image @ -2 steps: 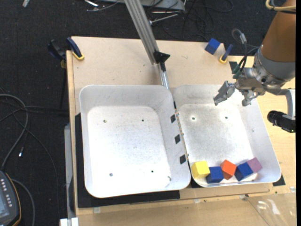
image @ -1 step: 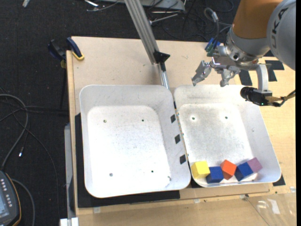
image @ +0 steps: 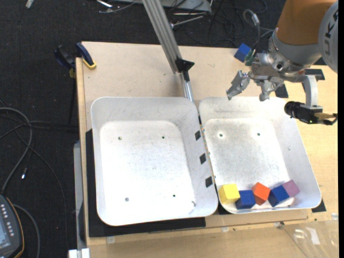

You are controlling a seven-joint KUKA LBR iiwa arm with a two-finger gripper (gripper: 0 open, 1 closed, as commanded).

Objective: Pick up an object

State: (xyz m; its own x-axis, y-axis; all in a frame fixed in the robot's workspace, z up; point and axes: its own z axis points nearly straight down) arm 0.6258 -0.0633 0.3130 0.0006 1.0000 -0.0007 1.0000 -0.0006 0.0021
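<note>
Currently five small blocks sit clustered in the near corner of the right bin (image: 301,160), pushed up against its front wall: a yellow block (image: 229,192), a blue block (image: 245,199), an orange block (image: 261,192), a second blue block (image: 279,195) and a pale purple block (image: 291,187). They touch or nearly touch one another in a row; the orange block seems to ride slightly up on its neighbours

Handling, judged from appearance: small rigid cubes, probably light foam or wood, flat matte faces, not fragile, little risk of slipping if pinched squarely across two opposite faces. Crowding is the problem, since fingers need free space on both sides. The yellow block at the row's end has its left face exposed and looks the easiest candidate; the orange block, sitting proud, is a second option, gripped across the faces that run front to back. The bin wall close behind the row limits approach from the near side

The left bin (image: 142,160) lies just beside the right one, their rims meeting at the middle

The gripper (image: 251,88) hovers above the far edge of the right bin, well apart from the blocks, fingers spread, nothing between them. Another small blue object (image: 243,52) lies on the bench behind it
</note>
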